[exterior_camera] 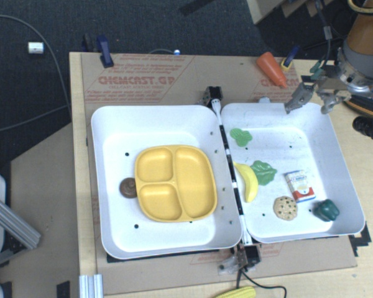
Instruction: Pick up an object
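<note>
You'll find the gripper (313, 97) at the far edge of the right bin (342, 160), over its back rim; fingers (296, 100) are spread apart w/ nothing between them. Candidate objs all sit in the right bin: a light green piece (240, 136) near the back-left, a banana (247, 180) along the left wall, a darker green leaf (263, 171) touching the banana's right side, a small red/white carton (299, 185) right of the leaf, a cookie (285, 207) toward the front, and a dark green item (326, 210) at the front-right corner. None is in contact w/ the gripper. In the left bin (105, 166) you'll see a yellow divided plate (174, 182) w/ a brown round obj (128, 187) just beside its left edge. An orange carrot-like item (271, 69) lies on the bench behind the right bin.
</note>
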`<move>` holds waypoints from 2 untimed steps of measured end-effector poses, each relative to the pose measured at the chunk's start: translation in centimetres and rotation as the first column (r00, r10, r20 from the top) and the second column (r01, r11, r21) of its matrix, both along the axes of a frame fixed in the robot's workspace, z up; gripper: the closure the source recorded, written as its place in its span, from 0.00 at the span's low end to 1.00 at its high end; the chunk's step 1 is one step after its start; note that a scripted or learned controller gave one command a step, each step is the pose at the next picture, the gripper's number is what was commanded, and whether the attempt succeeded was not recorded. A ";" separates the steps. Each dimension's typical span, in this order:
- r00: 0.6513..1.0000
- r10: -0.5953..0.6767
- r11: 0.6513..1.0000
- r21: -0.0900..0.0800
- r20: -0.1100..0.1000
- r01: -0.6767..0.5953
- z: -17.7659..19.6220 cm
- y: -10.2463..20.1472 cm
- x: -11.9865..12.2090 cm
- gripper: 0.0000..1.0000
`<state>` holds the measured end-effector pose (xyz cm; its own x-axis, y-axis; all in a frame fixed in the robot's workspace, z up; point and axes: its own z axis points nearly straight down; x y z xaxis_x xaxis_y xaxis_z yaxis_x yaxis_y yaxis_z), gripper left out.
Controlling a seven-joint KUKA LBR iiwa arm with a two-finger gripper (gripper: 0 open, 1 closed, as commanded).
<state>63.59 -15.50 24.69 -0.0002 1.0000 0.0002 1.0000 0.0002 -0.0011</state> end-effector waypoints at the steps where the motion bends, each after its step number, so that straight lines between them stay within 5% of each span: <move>1: 1.000 0.000 1.000 0.000 0.001 0.000 -16.2 1.3 -3.1 0.00; 2: 1.000 0.002 1.000 0.000 0.005 -0.002 -6.1 6.7 2.7 0.00</move>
<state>66.30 -8.81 18.62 -0.0018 1.0000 0.0003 1.0000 0.0018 0.0036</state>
